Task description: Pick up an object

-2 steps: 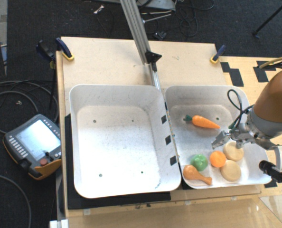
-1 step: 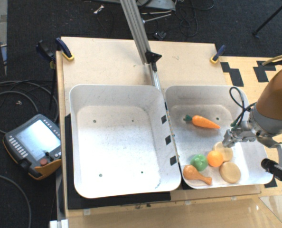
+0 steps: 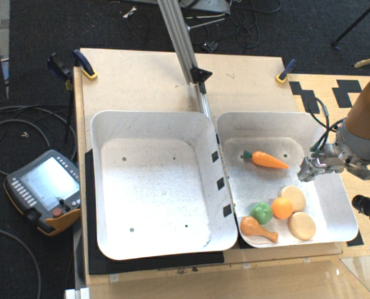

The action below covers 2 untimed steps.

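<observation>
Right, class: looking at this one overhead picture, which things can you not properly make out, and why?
- Claw, camera view: too small and blurred to tell open from shut.
- Arm: cut off by the right edge.
- Pale round item in the right bin: partly behind the orange ball.
- Pendant screen: text too small to read.

text: none legible | handheld control unit (image 3: 45,192) screen: lit, contents too small to read | black square marks on board (image 3: 325,95) at right: pattern, no letters or numbers | bins (image 3: 154,129): no labels readable
</observation>
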Available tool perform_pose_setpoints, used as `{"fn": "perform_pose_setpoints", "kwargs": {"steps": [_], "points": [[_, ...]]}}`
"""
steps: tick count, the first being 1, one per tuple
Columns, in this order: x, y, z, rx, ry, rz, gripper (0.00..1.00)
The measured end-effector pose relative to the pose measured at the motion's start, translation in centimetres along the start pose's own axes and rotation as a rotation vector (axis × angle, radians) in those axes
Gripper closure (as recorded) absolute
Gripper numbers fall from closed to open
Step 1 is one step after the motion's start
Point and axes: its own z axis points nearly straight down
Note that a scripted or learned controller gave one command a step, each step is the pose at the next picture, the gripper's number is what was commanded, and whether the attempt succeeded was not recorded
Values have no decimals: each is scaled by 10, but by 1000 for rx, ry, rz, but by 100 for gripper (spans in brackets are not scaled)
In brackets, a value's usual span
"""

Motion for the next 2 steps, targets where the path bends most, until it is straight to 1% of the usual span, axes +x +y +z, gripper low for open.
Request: {"fn": "perform_pose_setpoints", "kwargs": {"steps": [2], "points": [[4, -3, -88, 0, -1, 0, 100]]}}
